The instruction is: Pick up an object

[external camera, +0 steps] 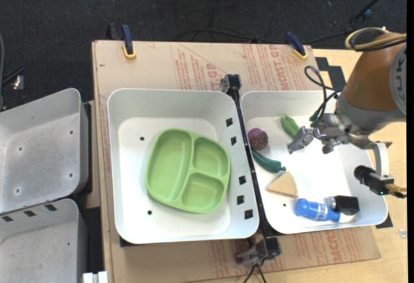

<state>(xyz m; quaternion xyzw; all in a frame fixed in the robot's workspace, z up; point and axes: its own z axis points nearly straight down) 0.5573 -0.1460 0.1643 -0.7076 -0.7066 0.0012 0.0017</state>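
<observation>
The right bin [362,220] holds several small objects. A purple ball [258,138] lies near its left wall, with a dark green curved vegetable [266,160] just below it. A lighter green piece [289,124] sits further back. Toward the front are a tan wedge [283,184], a blue bottle [312,209] and a black block [346,204] beside the bottle. My gripper [314,143] hangs over the middle of this bin, right of the purple ball and behind the wedge. It is open, with nothing between its fingers.
The left bin [123,146] holds a light green divided plate [188,170]. A black divider [246,159] runs between the two bins. The arm [378,88] comes in over the right bin's back right corner.
</observation>
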